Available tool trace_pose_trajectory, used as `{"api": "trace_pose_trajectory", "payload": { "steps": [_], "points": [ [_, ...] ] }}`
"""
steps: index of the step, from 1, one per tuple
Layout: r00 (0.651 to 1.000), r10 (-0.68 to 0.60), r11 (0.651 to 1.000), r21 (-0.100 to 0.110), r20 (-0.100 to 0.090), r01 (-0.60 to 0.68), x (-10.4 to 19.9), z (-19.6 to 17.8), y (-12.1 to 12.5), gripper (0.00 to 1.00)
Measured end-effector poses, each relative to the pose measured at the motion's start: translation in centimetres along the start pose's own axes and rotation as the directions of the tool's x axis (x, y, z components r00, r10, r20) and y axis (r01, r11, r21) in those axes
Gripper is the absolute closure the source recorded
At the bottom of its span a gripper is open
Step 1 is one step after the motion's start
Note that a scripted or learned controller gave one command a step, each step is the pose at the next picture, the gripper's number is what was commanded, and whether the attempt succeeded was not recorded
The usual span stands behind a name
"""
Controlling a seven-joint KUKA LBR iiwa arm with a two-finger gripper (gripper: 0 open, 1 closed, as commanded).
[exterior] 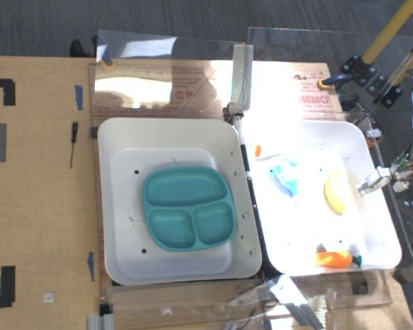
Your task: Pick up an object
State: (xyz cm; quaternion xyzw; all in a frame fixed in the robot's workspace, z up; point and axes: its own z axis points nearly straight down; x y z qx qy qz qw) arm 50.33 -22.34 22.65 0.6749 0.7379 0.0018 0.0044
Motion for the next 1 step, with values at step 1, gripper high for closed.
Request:
{"api": "trace_pose_trajectory", "payload": {
  "steps": [1],
  "points": [
    [0.997, -0.083, 0.996, 0.015, -0.009, 0.083, 1.12, 10.25, -2.60, 0.00]
  ]
}}
